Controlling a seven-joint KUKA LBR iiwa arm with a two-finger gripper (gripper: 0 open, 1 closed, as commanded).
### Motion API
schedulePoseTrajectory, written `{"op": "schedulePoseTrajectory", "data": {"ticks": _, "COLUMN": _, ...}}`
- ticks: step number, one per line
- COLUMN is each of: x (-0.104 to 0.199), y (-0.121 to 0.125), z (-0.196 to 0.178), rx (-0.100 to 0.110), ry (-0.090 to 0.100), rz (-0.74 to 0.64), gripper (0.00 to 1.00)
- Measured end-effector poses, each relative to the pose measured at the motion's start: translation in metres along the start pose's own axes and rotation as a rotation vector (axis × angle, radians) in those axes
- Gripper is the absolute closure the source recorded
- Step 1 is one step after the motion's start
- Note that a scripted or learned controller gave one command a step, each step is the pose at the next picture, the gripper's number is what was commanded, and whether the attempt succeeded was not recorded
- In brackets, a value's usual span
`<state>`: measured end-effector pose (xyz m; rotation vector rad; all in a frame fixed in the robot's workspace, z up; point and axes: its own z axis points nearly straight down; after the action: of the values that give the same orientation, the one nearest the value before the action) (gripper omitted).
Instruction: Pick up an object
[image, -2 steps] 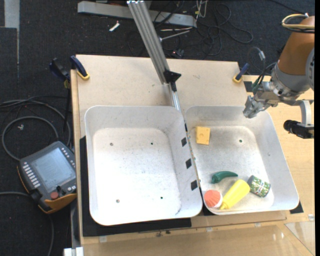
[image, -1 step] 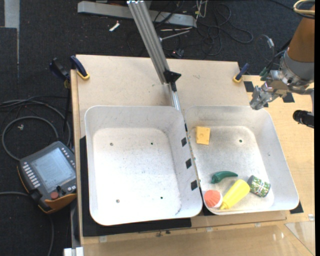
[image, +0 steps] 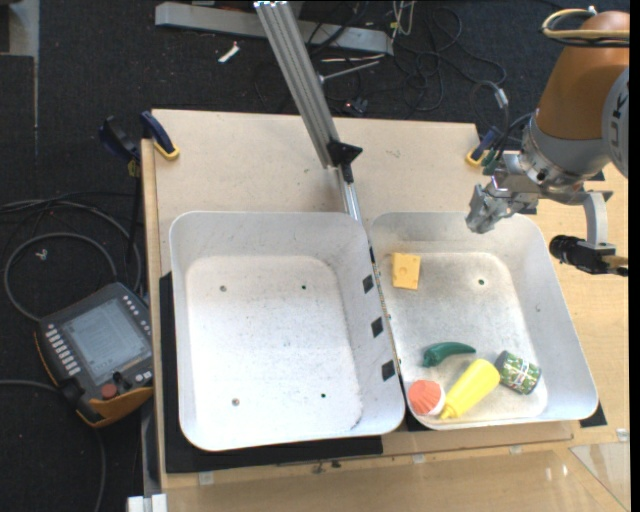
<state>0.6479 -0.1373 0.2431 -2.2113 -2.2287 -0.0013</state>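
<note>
1 arm (image: 585, 95) is showing in the camera view. Its upper casing is presenting as a rounded orange band with a pale rim running along the top. Below the band, a grey wrist section is narrowing toward a metallic grey gripper (image: 484, 217). Dark cables are trailing beside the wrist. A black cylindrical fitting (image: 580, 252) on a pale bracket is projecting from the wrist's lower side.

The grey and orange robot arm (image: 585, 90) is cut off by the right edge, and its small metal gripper (image: 484, 215) is too blurred to read.
</note>
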Motion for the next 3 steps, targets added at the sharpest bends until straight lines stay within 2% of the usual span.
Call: {"op": "schedulePoseTrajectory", "data": {"ticks": 3, "x": 0.166, "y": -0.045, "z": -0.009, "rx": 0.000, "ry": 0.001, "rz": -0.002, "gripper": 1.00}}
